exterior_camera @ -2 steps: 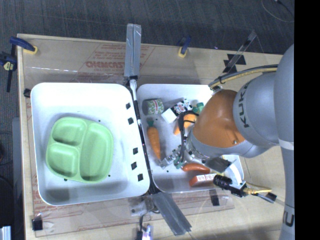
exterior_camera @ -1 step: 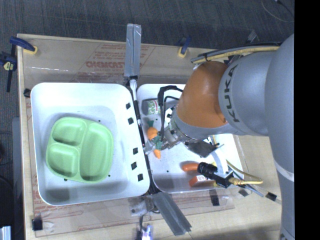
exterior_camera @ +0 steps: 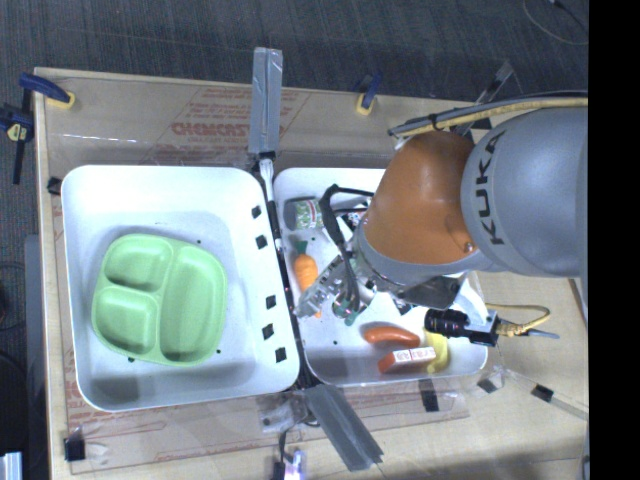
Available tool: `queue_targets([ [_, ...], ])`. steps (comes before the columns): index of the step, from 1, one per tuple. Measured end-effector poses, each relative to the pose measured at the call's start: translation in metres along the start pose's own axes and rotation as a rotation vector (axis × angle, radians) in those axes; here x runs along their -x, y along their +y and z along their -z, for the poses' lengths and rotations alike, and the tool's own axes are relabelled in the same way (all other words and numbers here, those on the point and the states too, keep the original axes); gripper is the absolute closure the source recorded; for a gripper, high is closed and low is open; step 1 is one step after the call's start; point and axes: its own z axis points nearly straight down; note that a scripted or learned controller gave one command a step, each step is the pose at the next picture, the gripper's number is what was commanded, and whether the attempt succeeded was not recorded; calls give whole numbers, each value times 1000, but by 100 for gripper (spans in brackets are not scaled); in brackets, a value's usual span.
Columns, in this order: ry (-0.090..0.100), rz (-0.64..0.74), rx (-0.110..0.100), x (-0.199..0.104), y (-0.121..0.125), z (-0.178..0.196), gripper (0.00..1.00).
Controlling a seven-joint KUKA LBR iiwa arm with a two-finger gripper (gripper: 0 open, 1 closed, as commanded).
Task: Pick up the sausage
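Note:
The sausage (exterior_camera: 390, 335), a short red-orange link, lies in the right bin (exterior_camera: 330, 368) near its front wall. My gripper (exterior_camera: 335, 293) hangs low over the bin's left middle, just left of and slightly behind the sausage, apart from it. The orange wrist band and grey arm cover the bin's back right. Nothing shows between the gripper's tips.
An orange carrot (exterior_camera: 305, 269) lies just behind the gripper and a small can (exterior_camera: 301, 213) at the back left. A red item with a white label (exterior_camera: 403, 360) and a yellow piece (exterior_camera: 438, 349) sit beside the sausage. The left bin (exterior_camera: 80, 198) holds a green divided plate (exterior_camera: 160, 298).

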Motion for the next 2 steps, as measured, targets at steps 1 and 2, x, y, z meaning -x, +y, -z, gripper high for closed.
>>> queue_targets([
  [1,-7,-26,2,17,-18,-46,100],
  [2,-5,278,3,-8,10,1,100],
])
